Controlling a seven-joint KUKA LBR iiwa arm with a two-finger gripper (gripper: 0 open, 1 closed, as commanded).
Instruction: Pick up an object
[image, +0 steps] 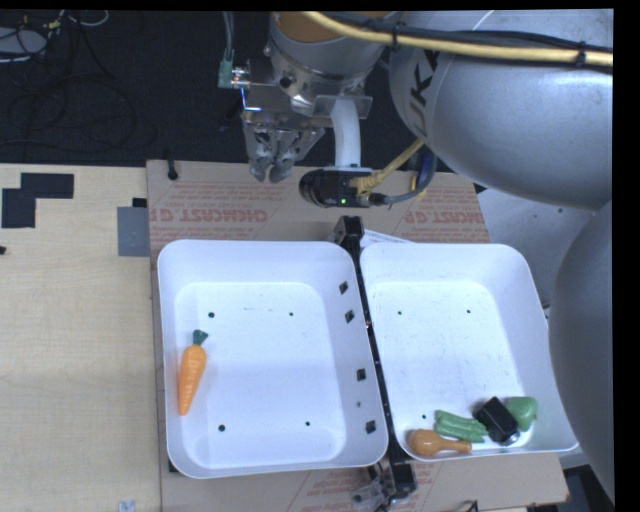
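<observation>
An orange toy carrot (190, 375) with a green top lies at the left side of the left bin (250, 262). In the right bin's (440, 262) near right corner several small things are bunched together: a green pod-like piece (460, 426), a black block (497, 420), a green lump (522, 408) and a tan-orange gourd-shaped piece (437, 443). My gripper (275, 160) hangs high beyond the far edge of the left bin, over the cardboard, well away from all of these. Nothing can be seen in it.
Brown cardboard (230, 205) lies under both bins. A black divider strip (360, 330) with clips runs between them. The arm's grey body (500, 100) fills the upper right. A black camera-like unit (340, 187) sits beside the gripper.
</observation>
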